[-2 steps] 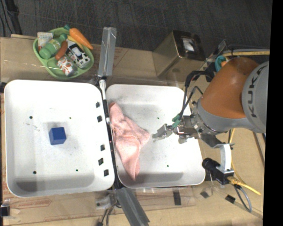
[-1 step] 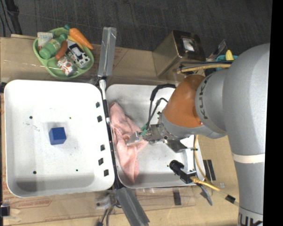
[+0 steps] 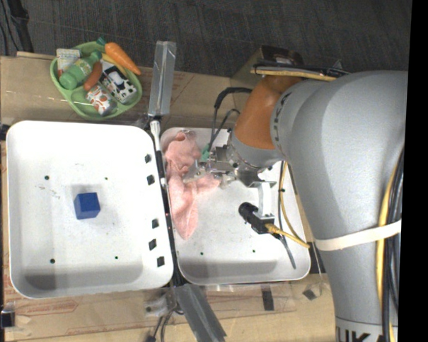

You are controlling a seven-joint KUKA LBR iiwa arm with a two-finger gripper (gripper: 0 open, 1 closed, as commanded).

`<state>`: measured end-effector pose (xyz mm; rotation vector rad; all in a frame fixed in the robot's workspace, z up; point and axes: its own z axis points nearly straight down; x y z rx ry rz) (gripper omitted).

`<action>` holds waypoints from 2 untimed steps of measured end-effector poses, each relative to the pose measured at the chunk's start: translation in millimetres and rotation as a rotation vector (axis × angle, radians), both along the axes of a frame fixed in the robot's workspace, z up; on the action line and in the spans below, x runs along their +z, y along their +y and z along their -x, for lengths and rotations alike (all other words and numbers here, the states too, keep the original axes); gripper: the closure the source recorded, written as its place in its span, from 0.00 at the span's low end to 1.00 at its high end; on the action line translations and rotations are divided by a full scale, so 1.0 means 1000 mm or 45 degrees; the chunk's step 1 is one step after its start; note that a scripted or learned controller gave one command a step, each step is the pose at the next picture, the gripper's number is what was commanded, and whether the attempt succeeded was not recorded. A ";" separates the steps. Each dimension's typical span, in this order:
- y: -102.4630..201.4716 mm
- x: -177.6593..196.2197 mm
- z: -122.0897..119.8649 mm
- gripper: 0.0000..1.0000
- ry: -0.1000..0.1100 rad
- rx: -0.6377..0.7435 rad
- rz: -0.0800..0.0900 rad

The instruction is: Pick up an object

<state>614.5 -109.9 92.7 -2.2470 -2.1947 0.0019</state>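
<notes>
- Right now, you will find the claw (image 3: 208,168) low over the right bin (image 3: 231,263), in its upper left part, down at the pink cloth (image 3: 183,194).
- From this slanted view you cannot tell whether the claw is open or closed. Its end is lost against the folds of the cloth, so you cannot tell whether it grips anything either.
- You can see the claw meeting the cloth's upper right edge, where the fabric bunches up beside it.
- The pink cloth lies crumpled along the right bin's left wall. It runs from the far left corner to about halfway down, with a narrower tail pointing toward the near edge.
- Your other candidate, the blue cube (image 3: 87,204), sits flat in the left bin (image 3: 75,267), left of centre and well apart from the claw and the cloth.
- The arm (image 3: 342,158) reaches in from the right, its grey body covering the right bin's right rim.
- On the counter (image 3: 34,74) beyond the left bin's far edge stands a green bowl (image 3: 79,105) of toy food, a toy carrot (image 3: 120,55) lying across the top.
</notes>
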 end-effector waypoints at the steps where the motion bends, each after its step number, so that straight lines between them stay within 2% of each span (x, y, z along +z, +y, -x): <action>1: -0.021 0.000 -0.026 0.00 0.000 0.095 -0.001; 2: -0.019 0.011 -0.026 1.00 0.002 0.105 -0.002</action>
